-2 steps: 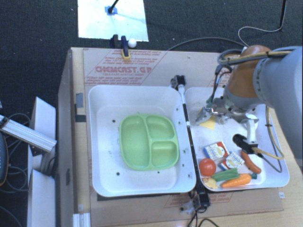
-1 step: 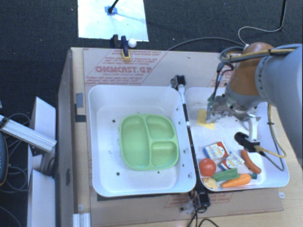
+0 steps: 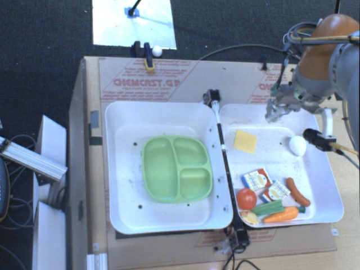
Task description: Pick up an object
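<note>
Nothing picked up yet: tool [image 3: 277, 110] up over the far edge of the right bin [image 3: 332, 207], open or closed too hard to tell, with cheese [image 3: 245, 142], egg [image 3: 297, 145], tomato [image 3: 246, 198] and carrot [image 3: 281, 214] lying inside, waiting.

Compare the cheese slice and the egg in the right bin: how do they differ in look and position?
The cheese slice is yellow, flat and square; the egg is white and rounded. The cheese slice lies nearer the divider between the bins, the egg nearer the right bin's outer side. Both lie apart from the food cluster at the bin's near end, and neither is between the gripper's fingers.
</note>
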Robot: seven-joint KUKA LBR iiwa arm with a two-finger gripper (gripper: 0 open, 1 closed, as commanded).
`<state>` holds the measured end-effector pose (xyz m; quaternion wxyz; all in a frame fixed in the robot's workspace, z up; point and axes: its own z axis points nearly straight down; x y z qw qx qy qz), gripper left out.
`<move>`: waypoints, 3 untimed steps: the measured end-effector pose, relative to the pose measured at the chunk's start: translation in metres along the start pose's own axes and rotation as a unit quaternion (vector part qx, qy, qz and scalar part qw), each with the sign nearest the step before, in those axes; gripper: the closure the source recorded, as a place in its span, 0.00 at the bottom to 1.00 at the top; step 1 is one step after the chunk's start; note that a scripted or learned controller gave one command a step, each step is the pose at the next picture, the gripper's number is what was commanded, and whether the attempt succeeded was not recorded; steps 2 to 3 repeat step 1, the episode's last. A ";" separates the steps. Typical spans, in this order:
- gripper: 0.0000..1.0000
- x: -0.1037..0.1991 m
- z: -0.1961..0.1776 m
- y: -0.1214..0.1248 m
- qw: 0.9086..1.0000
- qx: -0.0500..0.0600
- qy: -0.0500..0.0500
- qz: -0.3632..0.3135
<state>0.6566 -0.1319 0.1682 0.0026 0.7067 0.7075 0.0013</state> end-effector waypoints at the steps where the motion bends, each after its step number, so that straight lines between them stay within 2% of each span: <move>1: 0.00 0.001 0.001 -0.001 1.000 0.001 0.000 -0.001; 3: 0.00 0.001 0.001 -0.001 1.000 0.001 0.000 -0.001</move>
